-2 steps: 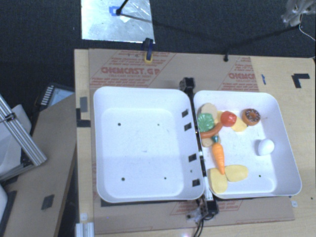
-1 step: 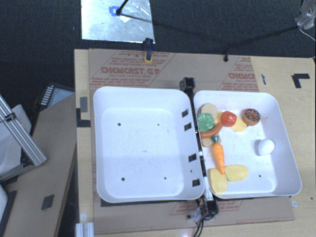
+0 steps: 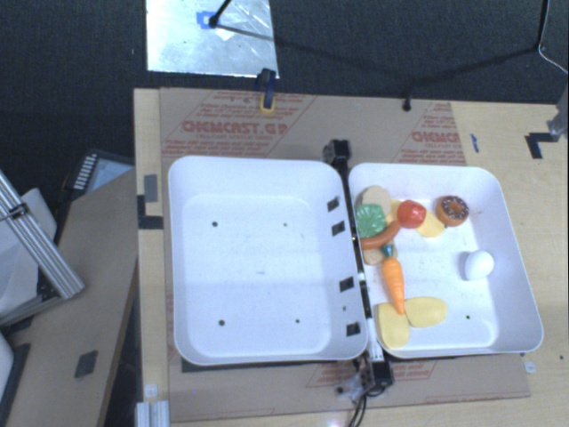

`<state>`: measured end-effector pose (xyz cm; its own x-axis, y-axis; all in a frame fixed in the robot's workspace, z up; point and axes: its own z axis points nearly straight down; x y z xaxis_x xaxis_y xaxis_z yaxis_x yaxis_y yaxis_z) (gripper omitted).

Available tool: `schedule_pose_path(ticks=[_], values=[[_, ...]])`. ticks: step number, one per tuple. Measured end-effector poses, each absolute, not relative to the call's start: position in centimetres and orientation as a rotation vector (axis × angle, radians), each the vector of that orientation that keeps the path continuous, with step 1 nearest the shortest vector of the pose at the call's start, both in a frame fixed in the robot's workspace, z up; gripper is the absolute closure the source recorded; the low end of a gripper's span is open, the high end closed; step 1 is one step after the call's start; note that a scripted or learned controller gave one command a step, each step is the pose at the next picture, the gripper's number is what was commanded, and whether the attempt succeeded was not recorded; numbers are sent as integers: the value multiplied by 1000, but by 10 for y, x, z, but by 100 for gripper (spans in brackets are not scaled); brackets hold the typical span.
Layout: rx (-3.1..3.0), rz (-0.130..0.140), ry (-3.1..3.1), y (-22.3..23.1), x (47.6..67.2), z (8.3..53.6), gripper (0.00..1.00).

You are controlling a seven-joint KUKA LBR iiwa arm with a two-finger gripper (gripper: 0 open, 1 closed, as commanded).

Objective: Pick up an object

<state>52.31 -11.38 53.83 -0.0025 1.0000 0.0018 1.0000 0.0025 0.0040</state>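
Objects for picking: all lie in the right bin (image 3: 507,238), most of them bunched against its left wall.
- Carrot (image 3: 393,283): orange, tapered, glossy plastic, pointing toward the near edge. Its green top touches a small teal bit (image 3: 388,253) too tiny to identify.
- Two yellow lumps: one (image 3: 426,311) is just beside the carrot tip, the other (image 3: 392,327) is partly under it.
- The cluster above overlaps, so outlines are hard to separate. It holds a red tomato-like ball (image 3: 411,213), a green piece (image 3: 371,217), a curved orange piece (image 3: 380,235), a beige shape (image 3: 376,196) half covered, and a pale yellow slice (image 3: 431,228).
- Brown disc (image 3: 452,210) with a speckled face, possibly a doughnut.
- White egg-shaped ball (image 3: 477,264), smooth, lying apart toward the right wall.

Left bin (image 3: 258,256): white moulded plastic with rounded corners and a few dark dots on its floor. Black clips (image 3: 339,229) join the two bins.

Both bins sit on a cardboard sheet (image 3: 231,123) with red lettering. A crinkled foil square (image 3: 212,25) lies beyond it. A grey fragment (image 3: 558,123) is cut off at the right edge and cannot be identified.
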Motion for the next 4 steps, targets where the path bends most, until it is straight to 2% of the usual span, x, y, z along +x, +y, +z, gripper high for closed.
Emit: schedule_pose_path(ticks=[1,2,3,4], values=[[2212,4,2224,-104,587,535,100],[2210,4,2228,-64,620,535,100],[2213,4,2226,-39,627,536,100],[2212,4,2227,-12,650,535,100]])
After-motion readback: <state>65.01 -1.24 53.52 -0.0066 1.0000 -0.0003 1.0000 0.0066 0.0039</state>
